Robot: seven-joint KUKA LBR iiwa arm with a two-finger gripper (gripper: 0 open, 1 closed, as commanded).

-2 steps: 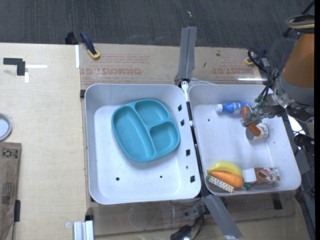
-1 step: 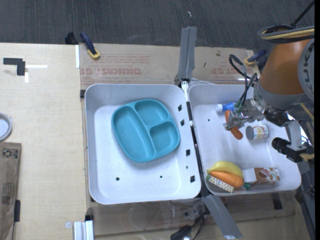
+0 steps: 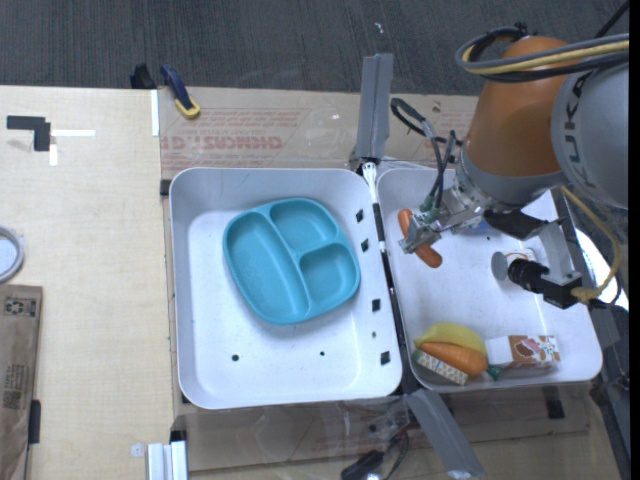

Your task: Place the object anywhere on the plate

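A blue divided plate (image 3: 290, 258) lies in the left bin (image 3: 182, 298), a little left of its middle. An orange-red sausage-shaped object (image 3: 429, 256) lies on the floor of the right bin (image 3: 470, 298), near its upper left corner, close to the wall between the bins. My gripper (image 3: 425, 231) is down right over the middle of that object, so both of its ends stick out from under it. The grey arm with its orange band reaches in from the upper right.
At the front of the right bin lie an orange carrot (image 3: 458, 354) against a yellow item (image 3: 452, 334), a pale slab (image 3: 440, 368) and a small printed box (image 3: 535, 350). A grey post (image 3: 375, 108) stands behind the divider between the bins.
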